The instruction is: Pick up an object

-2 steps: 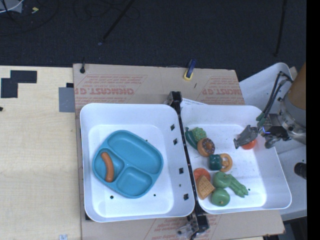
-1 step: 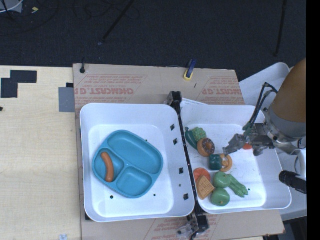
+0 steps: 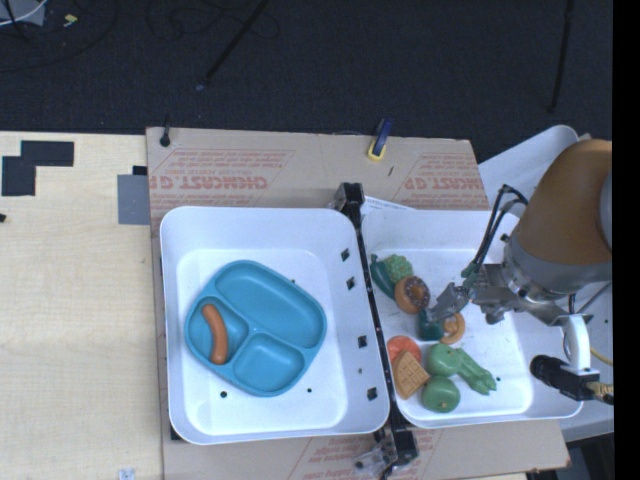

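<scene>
Toys (image 3: 430, 353) sit heaped in the right bin (image 3: 500, 258), and one of them is what I need lifted. From my seat I judge the pick as barely under way: the arm (image 3: 560, 218) is down over that bin, and every toy I can make out lies on the bin floor. The gripper (image 3: 445, 311) hangs low at the heap's upper edge, its tips right by a dark green piece (image 3: 432, 326) and a small orange ring (image 3: 453, 329). I cannot tell how wide it stands, nor whether it grips either one. The left bin (image 3: 190, 238) holds a blue tray (image 3: 265, 318) with a sausage (image 3: 214, 332). Grasp and lift remain.
</scene>
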`<state>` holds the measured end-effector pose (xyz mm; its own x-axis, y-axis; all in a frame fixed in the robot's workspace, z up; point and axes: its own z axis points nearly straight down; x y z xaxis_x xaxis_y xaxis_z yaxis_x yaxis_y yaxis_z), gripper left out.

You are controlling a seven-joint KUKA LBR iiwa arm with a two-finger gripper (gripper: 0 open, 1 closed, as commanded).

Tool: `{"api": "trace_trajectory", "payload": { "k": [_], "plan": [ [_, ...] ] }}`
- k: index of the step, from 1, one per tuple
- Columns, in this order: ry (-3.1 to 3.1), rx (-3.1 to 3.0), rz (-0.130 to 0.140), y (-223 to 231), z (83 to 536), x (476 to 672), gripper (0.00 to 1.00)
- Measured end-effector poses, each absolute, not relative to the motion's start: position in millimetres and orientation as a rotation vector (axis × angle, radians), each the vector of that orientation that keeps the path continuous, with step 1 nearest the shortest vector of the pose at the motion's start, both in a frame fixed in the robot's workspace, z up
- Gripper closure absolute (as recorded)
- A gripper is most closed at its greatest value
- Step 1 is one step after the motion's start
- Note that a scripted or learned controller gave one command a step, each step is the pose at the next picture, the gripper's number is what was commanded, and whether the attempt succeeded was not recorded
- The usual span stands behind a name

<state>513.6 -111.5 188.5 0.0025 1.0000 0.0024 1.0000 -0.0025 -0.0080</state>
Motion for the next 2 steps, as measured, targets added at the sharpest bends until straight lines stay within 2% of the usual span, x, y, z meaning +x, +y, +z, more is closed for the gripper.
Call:
{"api": "trace_trajectory", "payload": {
  "k": [2],
  "plan": [
    [-2.221,-2.223,0.001,-109.2,90.4,521.5,0.0]
  ]
}}
